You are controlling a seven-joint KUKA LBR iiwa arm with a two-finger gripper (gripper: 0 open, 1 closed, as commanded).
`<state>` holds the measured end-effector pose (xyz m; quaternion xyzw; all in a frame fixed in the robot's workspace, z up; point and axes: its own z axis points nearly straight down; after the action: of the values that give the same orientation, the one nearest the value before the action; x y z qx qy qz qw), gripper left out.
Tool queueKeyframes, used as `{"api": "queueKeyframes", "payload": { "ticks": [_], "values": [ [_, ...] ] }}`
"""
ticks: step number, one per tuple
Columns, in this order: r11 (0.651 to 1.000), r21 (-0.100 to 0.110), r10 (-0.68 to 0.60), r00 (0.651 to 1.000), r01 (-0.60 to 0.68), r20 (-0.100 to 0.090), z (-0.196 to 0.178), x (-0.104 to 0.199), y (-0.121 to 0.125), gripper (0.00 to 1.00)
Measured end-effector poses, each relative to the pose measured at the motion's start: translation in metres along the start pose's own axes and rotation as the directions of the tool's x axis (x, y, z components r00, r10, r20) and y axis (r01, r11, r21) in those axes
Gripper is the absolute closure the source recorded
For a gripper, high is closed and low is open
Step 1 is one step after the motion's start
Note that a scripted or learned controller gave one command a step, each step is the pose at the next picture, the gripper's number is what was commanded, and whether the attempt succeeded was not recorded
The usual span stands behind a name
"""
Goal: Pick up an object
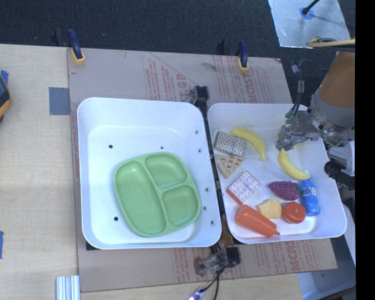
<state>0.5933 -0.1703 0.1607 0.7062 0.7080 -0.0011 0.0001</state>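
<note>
The gripper hangs low over the right bin; whether it is open or closed cannot be told. One banana lies just below it, another banana to its left.

I see a pale wooden desk with a brown cardboard sheet laid flat on it, held at its far edge by two blue-and-yellow clamps. On the cardboard sit two shallow white bins side by side, the left bin touching the right bin. A grey tape patch sticks to the wood beside the cardboard.
</note>
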Motion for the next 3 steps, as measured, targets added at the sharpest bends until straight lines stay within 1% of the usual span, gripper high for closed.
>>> {"api": "queueKeyframes", "payload": {
  "ticks": [1,2,3],
  "values": [
    [1.0,0.002,-0.001,1.0,0.001,-0.002,0.001,0.001,0.0,0.0],
    [1.0,0.005,-0.003,1.0,0.003,-0.002,0.07,0.014,-0.033,0.0],
    [1.0,0.004,-0.007,1.0,0.007,0.0,0.059,0.012,-0.032,1.0]
  ]
}}
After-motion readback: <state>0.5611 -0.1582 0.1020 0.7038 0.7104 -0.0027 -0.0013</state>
